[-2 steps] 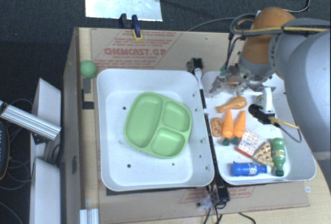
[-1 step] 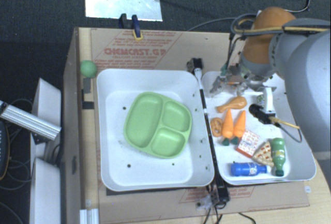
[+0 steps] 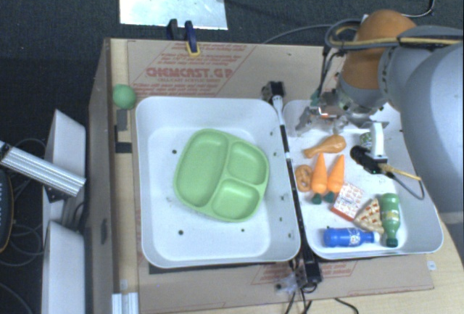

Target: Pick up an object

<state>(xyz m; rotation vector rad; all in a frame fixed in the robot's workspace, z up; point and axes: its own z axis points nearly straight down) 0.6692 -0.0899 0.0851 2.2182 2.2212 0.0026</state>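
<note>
Presently the tool [image 3: 313,117] hangs over the right bin [image 3: 424,236] at its far left corner; finger state indeterminate. A chicken drumstick [image 3: 326,146] lies just beside it. The arm [image 3: 406,73] reaches from right.

Green ball [image 3: 124,96] on the bench; blue clamp [image 3: 191,38] behind.

A pale green tray [image 3: 221,174] sits in my white left bin [image 3: 156,182]. My right bin [image 3: 420,229] holds orange carrots [image 3: 328,173], a blue bottle [image 3: 346,236] and a green bottle [image 3: 390,218].
</note>
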